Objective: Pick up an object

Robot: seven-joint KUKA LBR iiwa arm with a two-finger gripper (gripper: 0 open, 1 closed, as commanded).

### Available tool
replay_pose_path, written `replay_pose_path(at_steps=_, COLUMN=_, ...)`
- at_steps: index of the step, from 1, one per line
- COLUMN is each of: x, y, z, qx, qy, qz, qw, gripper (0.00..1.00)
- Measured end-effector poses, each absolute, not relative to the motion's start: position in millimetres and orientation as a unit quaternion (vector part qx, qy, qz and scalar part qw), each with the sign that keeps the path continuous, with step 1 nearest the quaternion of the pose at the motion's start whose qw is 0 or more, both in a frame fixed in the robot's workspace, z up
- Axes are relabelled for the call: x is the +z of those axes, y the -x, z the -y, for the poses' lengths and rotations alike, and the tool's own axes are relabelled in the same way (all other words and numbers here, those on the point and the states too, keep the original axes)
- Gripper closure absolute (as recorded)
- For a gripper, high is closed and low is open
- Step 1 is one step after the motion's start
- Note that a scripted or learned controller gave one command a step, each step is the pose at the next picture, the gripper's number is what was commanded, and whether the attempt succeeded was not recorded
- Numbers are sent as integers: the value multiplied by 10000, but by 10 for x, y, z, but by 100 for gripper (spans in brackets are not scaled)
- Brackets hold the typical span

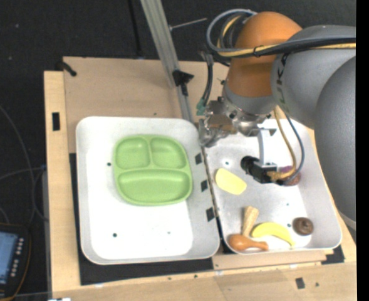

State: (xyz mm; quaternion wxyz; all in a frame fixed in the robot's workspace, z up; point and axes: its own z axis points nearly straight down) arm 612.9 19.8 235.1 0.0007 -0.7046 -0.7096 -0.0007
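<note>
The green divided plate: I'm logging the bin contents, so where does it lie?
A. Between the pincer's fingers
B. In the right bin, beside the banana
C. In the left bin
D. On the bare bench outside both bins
C: the green divided plate lies flat on the floor of the left bin, apart from the banana in the right bin.

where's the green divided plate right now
In the camera view, the green divided plate lies in the left white bin, toward its upper half, across the divider from the pale yellow piece in the right bin.
</note>
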Motion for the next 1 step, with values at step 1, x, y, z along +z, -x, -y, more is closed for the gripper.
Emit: replay_pose_path(at_steps=1, x=2310, y=-6069, z=-730, qx=-2, qy=7044, qz=7098, qw=12, gripper=100)
